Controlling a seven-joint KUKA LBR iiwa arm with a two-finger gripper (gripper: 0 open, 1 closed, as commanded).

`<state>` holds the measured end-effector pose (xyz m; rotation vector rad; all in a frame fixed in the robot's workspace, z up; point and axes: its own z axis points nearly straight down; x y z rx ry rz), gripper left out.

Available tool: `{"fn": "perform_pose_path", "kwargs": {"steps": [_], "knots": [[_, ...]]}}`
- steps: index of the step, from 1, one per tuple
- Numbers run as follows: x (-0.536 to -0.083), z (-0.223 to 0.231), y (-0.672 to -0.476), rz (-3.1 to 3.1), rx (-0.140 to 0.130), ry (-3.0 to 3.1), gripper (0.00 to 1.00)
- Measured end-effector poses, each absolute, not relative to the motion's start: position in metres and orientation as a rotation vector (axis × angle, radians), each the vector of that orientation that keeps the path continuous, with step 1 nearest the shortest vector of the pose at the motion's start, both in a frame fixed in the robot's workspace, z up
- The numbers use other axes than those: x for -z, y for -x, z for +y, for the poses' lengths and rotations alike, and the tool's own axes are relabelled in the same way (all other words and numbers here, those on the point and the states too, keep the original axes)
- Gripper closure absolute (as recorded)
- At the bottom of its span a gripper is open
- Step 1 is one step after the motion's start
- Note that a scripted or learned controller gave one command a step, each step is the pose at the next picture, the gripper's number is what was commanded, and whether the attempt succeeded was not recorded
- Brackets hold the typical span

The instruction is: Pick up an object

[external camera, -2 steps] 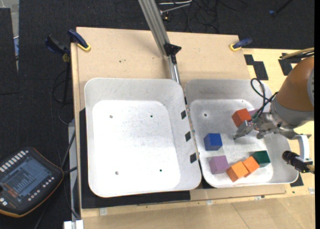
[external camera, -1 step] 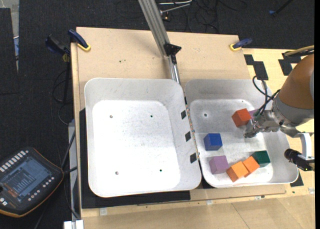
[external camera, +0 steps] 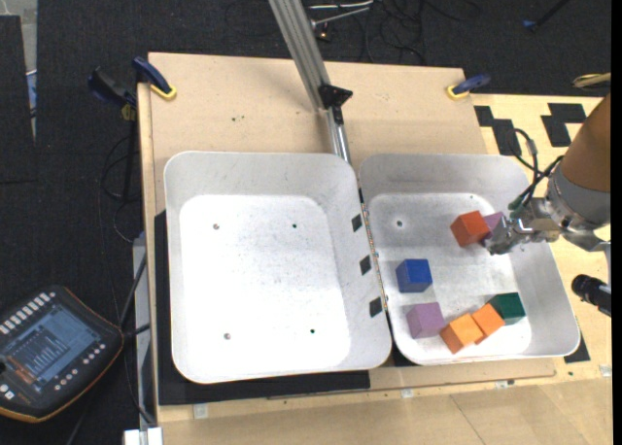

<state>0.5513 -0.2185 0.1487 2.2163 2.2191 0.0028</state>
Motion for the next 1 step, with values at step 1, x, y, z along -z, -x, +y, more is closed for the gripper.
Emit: {"fn": "perform_pose_path", "kwargs": {"steps": [1], "knots": [[-0.2007, -0.2083, -0.554, 2.221, -0.005, -2.212, 1.0]]}}
